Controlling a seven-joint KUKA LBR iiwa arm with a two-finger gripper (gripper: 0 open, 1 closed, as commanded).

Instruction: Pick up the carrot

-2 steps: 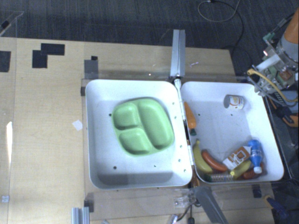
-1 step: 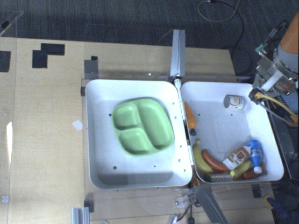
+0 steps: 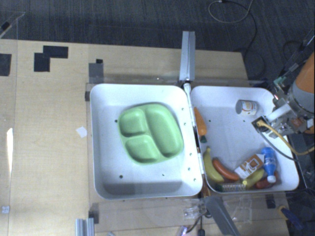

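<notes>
1. Carrot [image 3: 200, 123] and gripper [image 3: 284, 123] are well apart; the gripper hangs over the right bin's [image 3: 226, 95] right edge, and I cannot tell whether it is open or closed.
2. Near it lie a small can [image 3: 246, 107] and a blue bottle [image 3: 269, 162].
3. The carrot rests against that bin's left wall.
4. The left bin [image 3: 106, 181] holds a green plate [image 3: 150, 132].

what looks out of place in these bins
The carrot lies tight against the right bin's left wall, apart from the other food heaped along its lower edge. The green plate sits turned askew in the left bin.
</notes>
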